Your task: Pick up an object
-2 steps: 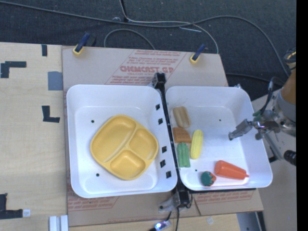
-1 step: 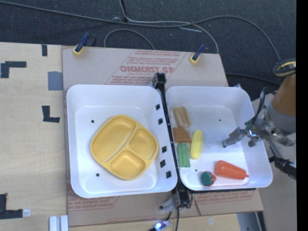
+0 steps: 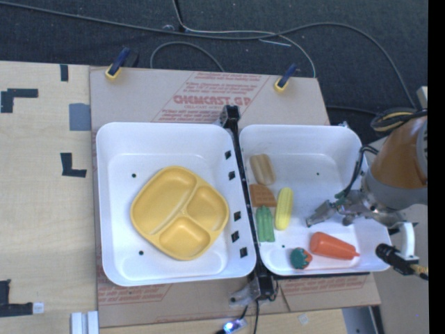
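My gripper (image 3: 316, 217) hangs over the right part of the right bin (image 3: 306, 136), pointing left, on the grey arm with its orange band (image 3: 400, 160). Just below it lies an orange carrot (image 3: 334, 246), apart from the gripper. A small green and red piece (image 3: 300, 257) sits left of the carrot, near the bin's front wall. A yellow corn cob (image 3: 284, 208) lies a little left of the gripper. Along the bin's left side lie a tan piece (image 3: 262, 167), a brown piece (image 3: 263, 195) and a green piece (image 3: 265, 224) in a row. Nothing shows in the gripper.
The left bin (image 3: 111, 186) holds a yellow divided plate (image 3: 179, 212). A black divider (image 3: 240, 186) runs between the bins. Both stand on a cardboard sheet (image 3: 208, 92) held by two clamps. Cables cross the dark floor at the back.
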Tool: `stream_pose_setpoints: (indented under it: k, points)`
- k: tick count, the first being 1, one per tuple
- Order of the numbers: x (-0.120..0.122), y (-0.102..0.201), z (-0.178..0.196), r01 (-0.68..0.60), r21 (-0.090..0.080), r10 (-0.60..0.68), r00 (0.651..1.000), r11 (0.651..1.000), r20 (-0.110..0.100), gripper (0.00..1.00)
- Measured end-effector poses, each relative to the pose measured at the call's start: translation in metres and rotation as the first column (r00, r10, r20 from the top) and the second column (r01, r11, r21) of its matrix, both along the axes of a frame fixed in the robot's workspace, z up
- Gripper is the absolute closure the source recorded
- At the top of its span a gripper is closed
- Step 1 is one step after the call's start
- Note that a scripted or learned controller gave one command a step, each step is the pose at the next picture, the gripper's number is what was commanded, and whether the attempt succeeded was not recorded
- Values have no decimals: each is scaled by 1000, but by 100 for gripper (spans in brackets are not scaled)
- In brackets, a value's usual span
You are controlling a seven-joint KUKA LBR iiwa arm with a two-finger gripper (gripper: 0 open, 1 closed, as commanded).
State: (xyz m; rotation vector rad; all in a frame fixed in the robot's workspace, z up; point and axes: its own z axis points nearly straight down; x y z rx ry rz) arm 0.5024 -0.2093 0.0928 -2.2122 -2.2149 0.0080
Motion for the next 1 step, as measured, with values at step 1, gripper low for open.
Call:
stream_pose_setpoints:
  k: [1]
  points:
    - [1,0,-10,0,-6,0,1000,1000,10,0]
